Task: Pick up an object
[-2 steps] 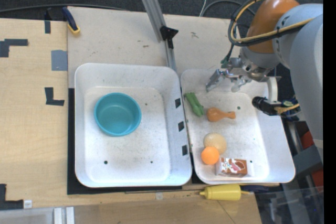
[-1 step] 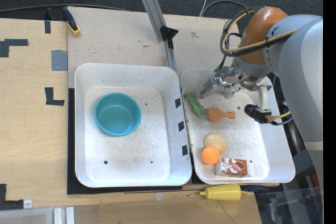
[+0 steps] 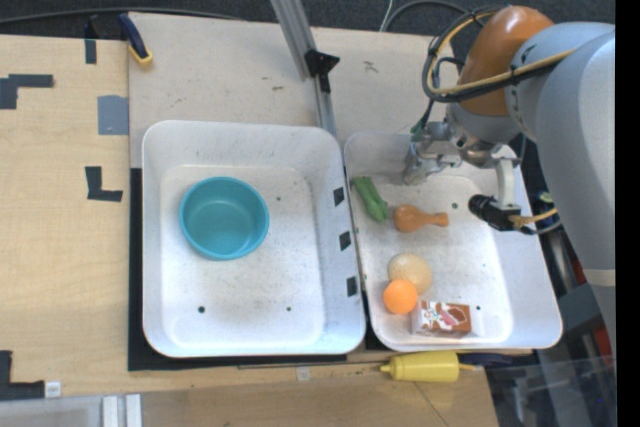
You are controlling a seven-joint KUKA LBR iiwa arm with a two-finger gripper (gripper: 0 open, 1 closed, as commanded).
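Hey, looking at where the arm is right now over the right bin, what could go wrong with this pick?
The gripper sits near the right bin's far wall, apart from every object, so closing here would likely grab nothing. The green vegetable lies against the bin's left wall, leaving little finger room. The orange ball, pale round object and snack packet cluster together; reaching for one may nudge the others, and the ball could roll.

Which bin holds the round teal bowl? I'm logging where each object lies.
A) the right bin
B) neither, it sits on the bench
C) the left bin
C: the round teal bowl sits alone inside the left white bin, apart from the food items in the right white bin.
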